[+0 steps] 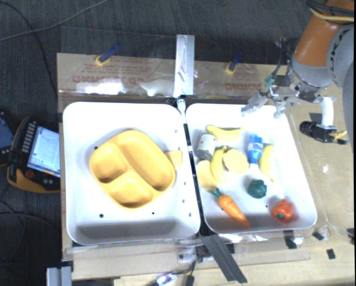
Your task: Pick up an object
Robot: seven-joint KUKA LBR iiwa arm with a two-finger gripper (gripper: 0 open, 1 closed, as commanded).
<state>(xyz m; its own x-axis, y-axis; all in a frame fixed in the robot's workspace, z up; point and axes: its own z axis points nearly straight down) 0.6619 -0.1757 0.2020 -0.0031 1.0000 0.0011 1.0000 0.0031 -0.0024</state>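
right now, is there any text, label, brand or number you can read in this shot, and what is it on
No text can be read for certain.
Red print on the clear plastic sheet behind the bins: too blurred to read.
Label on the small blue bottle in the right bin: too small to read.
Screen of the handheld pendant left of the bench: lit, content too small to read.
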